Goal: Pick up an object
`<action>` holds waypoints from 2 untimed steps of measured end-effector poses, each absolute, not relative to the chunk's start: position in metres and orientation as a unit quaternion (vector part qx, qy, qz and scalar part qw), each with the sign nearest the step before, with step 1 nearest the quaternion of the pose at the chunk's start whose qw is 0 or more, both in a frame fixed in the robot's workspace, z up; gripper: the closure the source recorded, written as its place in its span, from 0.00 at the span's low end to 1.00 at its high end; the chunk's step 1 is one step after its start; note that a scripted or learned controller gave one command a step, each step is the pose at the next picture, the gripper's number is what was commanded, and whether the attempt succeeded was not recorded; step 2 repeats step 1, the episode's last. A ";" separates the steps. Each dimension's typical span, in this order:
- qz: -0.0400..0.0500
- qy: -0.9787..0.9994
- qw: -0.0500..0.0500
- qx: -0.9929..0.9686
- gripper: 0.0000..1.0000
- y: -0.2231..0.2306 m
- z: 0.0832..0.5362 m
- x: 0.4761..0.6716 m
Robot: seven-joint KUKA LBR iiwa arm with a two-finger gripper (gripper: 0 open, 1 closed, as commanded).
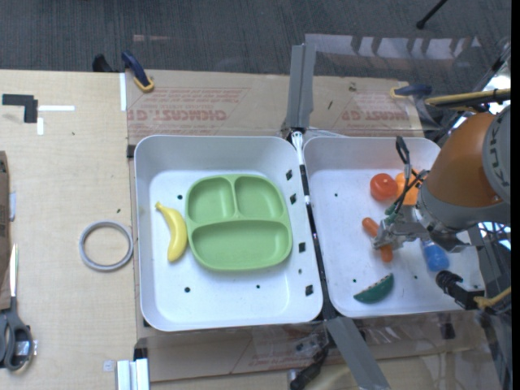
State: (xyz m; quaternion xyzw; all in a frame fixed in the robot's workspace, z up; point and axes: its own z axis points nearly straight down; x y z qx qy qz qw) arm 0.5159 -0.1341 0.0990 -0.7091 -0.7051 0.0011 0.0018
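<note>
My gripper (pixel 388 236) hangs low over the middle of the right bin (pixel 341 193), directly over a small orange carrot-like piece (pixel 373 227) that pokes out to its left. A red tomato (pixel 383 187) and an orange object (pixel 411 188) lie just behind it. To the gripper's right lies a blue object (pixel 436 257), partly under the arm. Near the bin's front wall rests a green watermelon slice (pixel 374 289). The arm's orange band (pixel 465 165) covers the bin's right side.
The left bin (pixel 154 283) holds a green divided plate (pixel 238 222) and a yellow banana (pixel 173 231) beside it. On the bench to the left lie a grey tape ring (pixel 106 244) and scissors (pixel 15 335). A blue clamp (pixel 136 70) sits at the back.
</note>
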 end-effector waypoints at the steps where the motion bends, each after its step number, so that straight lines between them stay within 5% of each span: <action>1: 0.001 -0.707 0.001 -0.707 1.00 -0.017 0.191 0.545; 2: 0.001 -0.707 0.001 -0.707 1.00 -0.017 0.191 0.545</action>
